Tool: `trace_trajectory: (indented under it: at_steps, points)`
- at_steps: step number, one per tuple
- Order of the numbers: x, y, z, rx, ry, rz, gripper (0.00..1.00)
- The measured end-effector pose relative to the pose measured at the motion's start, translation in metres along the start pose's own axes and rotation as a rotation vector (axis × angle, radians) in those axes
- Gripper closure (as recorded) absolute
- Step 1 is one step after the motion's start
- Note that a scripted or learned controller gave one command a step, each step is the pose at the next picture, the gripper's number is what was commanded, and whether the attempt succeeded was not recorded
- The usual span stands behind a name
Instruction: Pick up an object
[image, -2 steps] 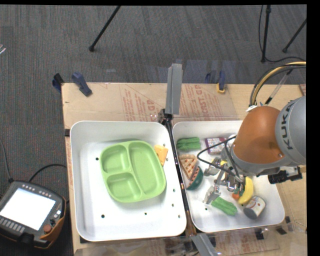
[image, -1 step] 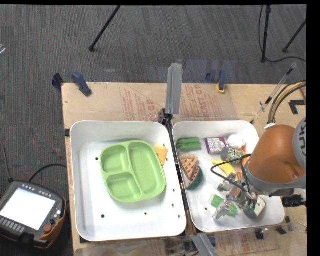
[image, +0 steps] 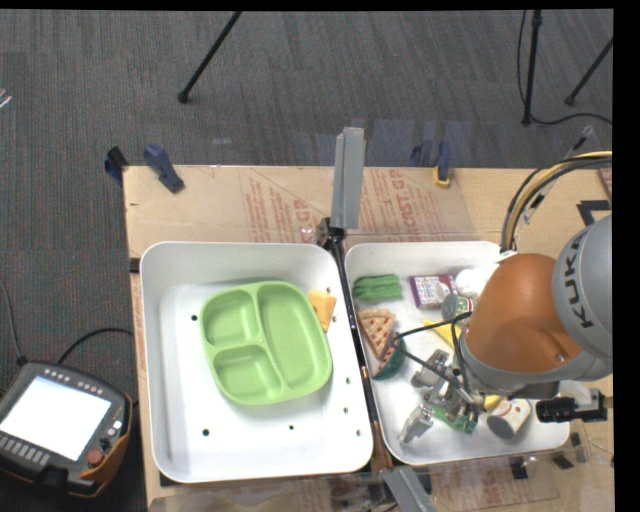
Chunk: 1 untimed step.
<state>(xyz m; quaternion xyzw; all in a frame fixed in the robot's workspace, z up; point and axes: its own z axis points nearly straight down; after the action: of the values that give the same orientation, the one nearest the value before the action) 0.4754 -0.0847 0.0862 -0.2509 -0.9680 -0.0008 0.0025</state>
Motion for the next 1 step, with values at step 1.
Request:
trace_trajectory:
  at_steps: [1]
  points:
    - [-0.0623,0.0320,-0.0015,-0.001,-0.006,-0.058,0.00]
